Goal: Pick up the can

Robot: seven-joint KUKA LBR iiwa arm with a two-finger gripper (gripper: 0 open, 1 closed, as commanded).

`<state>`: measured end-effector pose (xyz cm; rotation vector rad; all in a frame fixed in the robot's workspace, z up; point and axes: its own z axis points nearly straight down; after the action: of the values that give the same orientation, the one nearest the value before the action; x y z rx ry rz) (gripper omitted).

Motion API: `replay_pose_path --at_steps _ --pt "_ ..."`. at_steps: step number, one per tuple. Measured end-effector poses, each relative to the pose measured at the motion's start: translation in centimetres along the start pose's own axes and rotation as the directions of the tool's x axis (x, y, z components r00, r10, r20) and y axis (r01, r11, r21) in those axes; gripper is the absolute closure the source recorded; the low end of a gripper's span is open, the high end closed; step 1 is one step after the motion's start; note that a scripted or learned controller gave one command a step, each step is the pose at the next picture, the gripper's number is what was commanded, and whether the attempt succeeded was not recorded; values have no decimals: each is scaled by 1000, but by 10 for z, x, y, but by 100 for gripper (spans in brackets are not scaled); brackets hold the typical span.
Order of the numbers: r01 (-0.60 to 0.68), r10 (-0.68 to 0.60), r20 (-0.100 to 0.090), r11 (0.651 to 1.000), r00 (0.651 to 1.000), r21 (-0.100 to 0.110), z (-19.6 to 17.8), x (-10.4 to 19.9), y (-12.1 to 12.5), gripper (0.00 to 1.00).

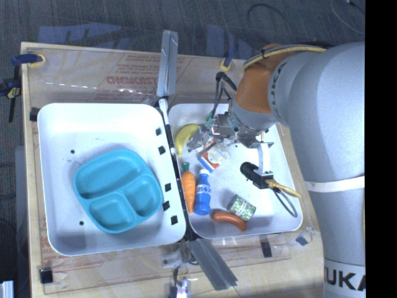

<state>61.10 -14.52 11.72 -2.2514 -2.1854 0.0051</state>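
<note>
White "KUKA" lettering runs along the grey arm's base at the near right. Nearby, in the right white bin (291, 219), the small green-labelled can (241, 207) lies tipped beside an orange-red sausage (229, 218) and a blue bottle (203, 193). Farther back, the gripper (208, 138) points down-left over a yellow banana (185, 136); its jaw state cannot be told.

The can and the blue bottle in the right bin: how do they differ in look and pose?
The can is green, short and stubby; the blue bottle is slimmer and longer. The can lies at a slant near the sausage; the bottle lies alongside the carrot. Both lie on their sides.
</note>
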Motion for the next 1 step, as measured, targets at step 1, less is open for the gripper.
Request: replay_pose_path --at_steps 1 --pt "102 -102 0 995 995 1 -62 0 28 0"
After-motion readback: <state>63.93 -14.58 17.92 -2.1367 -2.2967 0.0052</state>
